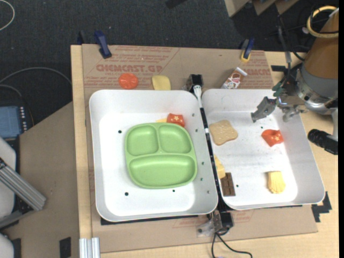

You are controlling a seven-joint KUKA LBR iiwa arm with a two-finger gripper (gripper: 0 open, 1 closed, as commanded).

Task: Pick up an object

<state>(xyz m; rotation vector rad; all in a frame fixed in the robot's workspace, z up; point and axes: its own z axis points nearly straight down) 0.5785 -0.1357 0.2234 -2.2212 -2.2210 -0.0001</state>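
**Claw hangs over the right bin, nothing in its grip**

The nearest object to the claw (pixel 264 110) is a red strawberry-like toy (pixel 272 137), lying on the floor of the right bin (pixel 301 171) just below and slightly right of the claw tips, apart from them. To the claw's left, near the bin's left wall, lies a slice of toy bread (pixel 223 132). Farther down in the same bin sit a yellow ridged piece (pixel 276 182), well below the claw, and a brown chocolate-like bar (pixel 227 184) against the left wall with a small yellow piece (pixel 219 168) just above it.

The claw's two grey fingers look slightly spread, and nothing sits between them. The arm (pixel 321 69) comes in from the right.

Left of the claw, the left bin (pixel 107 171) holds a green divided plate (pixel 160 156), with a second red toy (pixel 176 119) touching its upper edge.

Beyond the bins, on the table (pixel 134 63), lie an orange round toy (pixel 128 81), a pale yellow piece (pixel 160 83) and a small red-and-white packet (pixel 234 79).
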